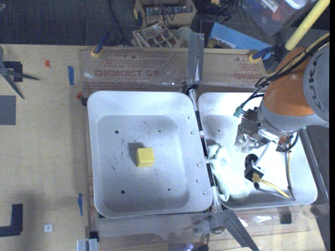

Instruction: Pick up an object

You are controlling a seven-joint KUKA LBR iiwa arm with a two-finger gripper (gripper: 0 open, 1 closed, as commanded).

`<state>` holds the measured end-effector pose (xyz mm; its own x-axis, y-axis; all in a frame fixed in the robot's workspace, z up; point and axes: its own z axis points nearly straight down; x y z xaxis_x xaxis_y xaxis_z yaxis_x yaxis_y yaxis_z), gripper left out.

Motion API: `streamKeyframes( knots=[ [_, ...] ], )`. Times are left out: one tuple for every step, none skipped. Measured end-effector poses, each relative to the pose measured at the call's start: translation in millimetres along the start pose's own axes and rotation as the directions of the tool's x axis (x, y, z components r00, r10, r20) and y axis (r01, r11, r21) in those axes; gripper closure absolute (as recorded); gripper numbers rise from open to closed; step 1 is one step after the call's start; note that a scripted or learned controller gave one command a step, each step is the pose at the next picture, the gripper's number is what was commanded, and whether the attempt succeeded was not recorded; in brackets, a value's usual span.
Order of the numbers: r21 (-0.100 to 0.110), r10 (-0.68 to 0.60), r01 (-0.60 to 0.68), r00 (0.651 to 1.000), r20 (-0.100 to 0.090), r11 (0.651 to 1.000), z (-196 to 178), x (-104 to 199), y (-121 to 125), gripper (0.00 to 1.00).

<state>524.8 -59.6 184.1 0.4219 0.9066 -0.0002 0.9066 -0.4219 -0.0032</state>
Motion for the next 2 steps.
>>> streamKeyframes(
  knots=[
    [-0.003,0.44,-0.44,0.898,-0.001,0.898,-89.2,34.8,12.3,1.0],
    [-0.001,-0.1,0.1,0.995,0.0,0.995,-14.0,57.2,60.6,1.0]
  ],
)
